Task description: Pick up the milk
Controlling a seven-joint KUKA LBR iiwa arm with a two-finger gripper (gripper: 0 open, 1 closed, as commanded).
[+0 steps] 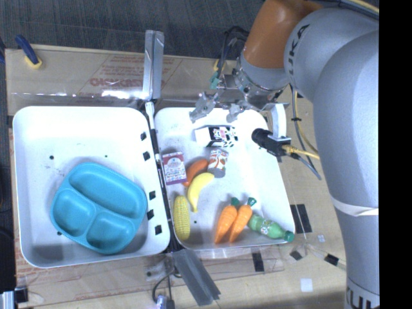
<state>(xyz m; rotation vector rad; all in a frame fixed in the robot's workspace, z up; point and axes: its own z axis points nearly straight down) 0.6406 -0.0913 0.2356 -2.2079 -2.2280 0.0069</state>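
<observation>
The milk is a small white carton with black cow patches, lying near the back of the right bin. My gripper hangs just behind and above it, at the bin's back edge. Its two grey fingers are spread apart, so it is open, with nothing between them. The carton rests on the bin floor, in front of the fingertips and apart from them.
In front of the milk lie a small red-and-white carton, a red box, an orange piece, a banana, a corn cob, two carrots and a green bottle. The left bin holds a blue divided plate.
</observation>
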